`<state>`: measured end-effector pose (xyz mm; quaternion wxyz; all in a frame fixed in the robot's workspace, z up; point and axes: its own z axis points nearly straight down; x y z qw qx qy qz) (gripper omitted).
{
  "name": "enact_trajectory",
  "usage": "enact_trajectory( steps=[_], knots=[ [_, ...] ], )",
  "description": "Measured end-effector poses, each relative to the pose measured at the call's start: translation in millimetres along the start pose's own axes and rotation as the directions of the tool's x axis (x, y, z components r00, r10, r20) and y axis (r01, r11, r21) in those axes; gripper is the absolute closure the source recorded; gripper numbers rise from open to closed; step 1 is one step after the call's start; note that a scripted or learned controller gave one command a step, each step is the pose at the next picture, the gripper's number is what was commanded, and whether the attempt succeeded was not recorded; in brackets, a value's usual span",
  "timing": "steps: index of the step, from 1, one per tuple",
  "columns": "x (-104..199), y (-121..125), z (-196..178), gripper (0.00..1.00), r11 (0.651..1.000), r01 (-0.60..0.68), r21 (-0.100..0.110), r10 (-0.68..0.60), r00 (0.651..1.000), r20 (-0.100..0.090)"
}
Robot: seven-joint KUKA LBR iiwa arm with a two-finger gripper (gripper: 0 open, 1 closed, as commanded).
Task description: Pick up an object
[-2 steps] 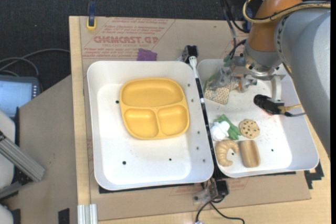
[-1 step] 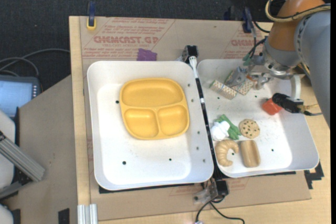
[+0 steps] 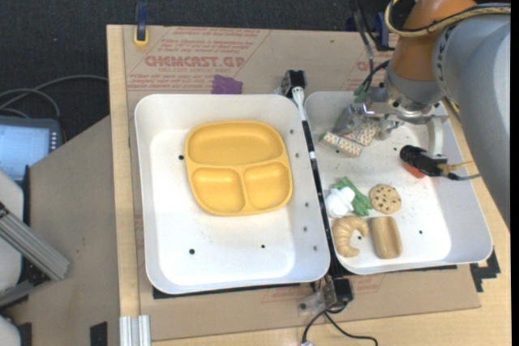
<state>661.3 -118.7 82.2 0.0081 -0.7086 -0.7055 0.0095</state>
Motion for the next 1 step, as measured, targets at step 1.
enact_trajectory(
  steps=[1],
  knots=[
    [-2.1,-2.3,-9.7,1.00,1.000,0.001,0.010,-0.001,1.000,0.000]
  ],
)
